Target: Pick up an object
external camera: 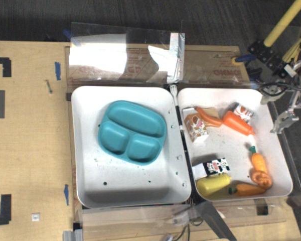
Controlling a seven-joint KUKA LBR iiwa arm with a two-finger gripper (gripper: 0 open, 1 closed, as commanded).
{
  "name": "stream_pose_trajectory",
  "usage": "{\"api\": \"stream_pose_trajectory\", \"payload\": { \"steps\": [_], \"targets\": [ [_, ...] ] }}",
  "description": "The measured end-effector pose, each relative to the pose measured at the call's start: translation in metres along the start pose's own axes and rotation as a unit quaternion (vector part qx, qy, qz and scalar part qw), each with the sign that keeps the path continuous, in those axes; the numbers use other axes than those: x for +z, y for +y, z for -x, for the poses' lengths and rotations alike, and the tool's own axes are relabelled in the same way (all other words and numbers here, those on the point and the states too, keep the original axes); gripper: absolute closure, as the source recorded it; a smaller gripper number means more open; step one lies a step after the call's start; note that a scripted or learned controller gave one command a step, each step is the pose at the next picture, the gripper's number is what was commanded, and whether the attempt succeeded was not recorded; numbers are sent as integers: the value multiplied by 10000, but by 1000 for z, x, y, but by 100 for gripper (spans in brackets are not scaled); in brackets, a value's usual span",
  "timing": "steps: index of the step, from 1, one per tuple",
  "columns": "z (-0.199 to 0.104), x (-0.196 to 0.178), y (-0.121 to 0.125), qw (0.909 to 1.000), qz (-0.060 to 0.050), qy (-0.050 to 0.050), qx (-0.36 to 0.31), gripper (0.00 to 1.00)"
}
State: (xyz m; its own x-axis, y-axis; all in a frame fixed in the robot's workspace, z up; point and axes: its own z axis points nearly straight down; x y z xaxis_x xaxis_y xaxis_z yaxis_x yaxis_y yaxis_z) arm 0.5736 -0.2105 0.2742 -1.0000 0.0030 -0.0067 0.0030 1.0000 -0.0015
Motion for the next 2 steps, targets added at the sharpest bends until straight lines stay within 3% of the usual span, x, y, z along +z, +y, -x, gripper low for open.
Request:
{"api": "stream_pose_trajectory", "payload": {
  "steps": [1, 2],
  "targets": [
    [-74, 138, -13, 9866, 6, 37, 1634, 0],
    [-89, 178, -13, 9819, -6, -9, 1895, 0]
  ]
}}
